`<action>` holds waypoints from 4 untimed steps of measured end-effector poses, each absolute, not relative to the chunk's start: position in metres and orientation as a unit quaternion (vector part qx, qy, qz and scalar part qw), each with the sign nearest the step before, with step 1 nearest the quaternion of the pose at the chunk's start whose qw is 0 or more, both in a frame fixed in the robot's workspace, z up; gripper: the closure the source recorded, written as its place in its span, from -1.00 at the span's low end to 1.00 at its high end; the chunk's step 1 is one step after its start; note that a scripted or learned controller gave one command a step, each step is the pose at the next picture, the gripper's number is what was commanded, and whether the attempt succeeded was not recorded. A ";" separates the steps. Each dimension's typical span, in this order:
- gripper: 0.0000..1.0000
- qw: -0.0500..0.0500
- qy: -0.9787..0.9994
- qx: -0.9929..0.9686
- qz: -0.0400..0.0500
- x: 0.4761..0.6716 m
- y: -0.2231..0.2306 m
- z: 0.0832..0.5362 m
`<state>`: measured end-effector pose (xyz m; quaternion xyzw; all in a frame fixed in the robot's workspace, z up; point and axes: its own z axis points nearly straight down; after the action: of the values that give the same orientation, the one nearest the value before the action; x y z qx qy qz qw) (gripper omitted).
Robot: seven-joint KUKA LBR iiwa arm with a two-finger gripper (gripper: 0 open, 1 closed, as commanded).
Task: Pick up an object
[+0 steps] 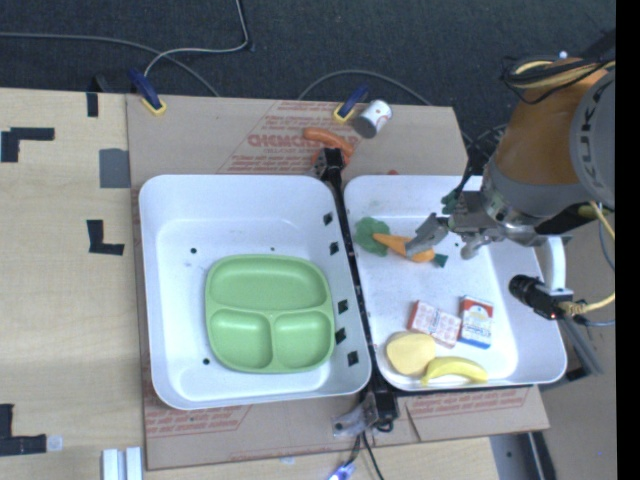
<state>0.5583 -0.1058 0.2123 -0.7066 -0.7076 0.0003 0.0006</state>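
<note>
The pincer (432, 240) is seen in the right bin (530, 363), lowered over the toy carrot (402, 246), whose orange body lies beside its green leafy top (371, 234) in the bin's upper left part. Whether the pincer is clenched or released cannot be told. Near the bin's front edge, a red-and-white packet (433, 321), a small carton (477, 321), a pale yellow round piece (409, 353) and a banana (455, 371) are gathered. A green divided plate (269, 311) is laid in the left bin (165, 268)
</note>
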 end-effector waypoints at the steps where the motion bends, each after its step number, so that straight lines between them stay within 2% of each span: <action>1: -1.00 -0.010 -0.708 -0.706 -0.005 0.623 -0.101 0.103; 2: -1.00 -0.005 -0.708 -0.706 -0.004 0.585 -0.108 0.091; 4: -1.00 0.002 -0.708 -0.707 0.001 0.659 -0.111 0.085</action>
<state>0.6593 -0.1106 0.0853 -0.7066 -0.7076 0.0008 0.0020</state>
